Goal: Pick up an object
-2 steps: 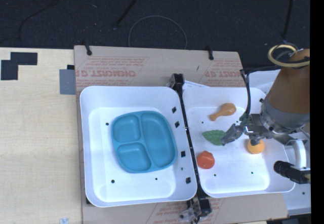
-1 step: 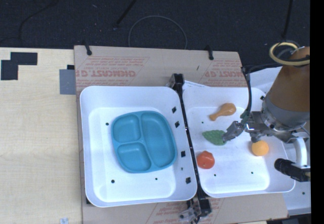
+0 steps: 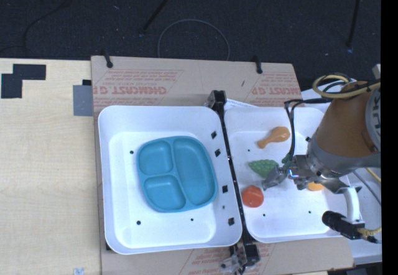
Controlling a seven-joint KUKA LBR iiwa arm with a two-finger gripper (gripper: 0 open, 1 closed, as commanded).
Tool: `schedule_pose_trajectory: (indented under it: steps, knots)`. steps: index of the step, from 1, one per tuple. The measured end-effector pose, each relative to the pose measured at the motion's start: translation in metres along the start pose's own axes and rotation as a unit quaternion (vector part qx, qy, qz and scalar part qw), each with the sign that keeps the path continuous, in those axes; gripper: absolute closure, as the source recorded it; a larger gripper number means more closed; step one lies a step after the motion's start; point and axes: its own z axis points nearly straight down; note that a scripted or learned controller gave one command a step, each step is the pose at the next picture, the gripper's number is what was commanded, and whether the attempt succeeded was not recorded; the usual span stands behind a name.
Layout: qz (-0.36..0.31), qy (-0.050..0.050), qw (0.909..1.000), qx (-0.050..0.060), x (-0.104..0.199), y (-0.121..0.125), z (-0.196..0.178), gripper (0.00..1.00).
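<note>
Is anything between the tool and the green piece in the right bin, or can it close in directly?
Nothing visible stands between them. The tool sits at the green piece's right edge in the right bin. The red ball lies just below, and the orange drumstick lies above, both off the line.

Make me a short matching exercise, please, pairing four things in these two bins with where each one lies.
Things:
1. blue divided plate
2. orange drumstick toy
3. green leafy toy
4. red ball

Places:
A. right bin, nearest the front, close to the divider
B. left bin, in its middle
C. right bin, toward the back
D. right bin, just beside the hand

Pairs: 1-B, 2-C, 3-D, 4-A
</note>
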Motion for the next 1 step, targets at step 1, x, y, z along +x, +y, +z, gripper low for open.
schedule_pose_trajectory:
  steps: [1]
  knots:
    - [0.000, 0.000, 1.0000, -0.001, 0.0069, 0.0066, 0.0586, 0.00]
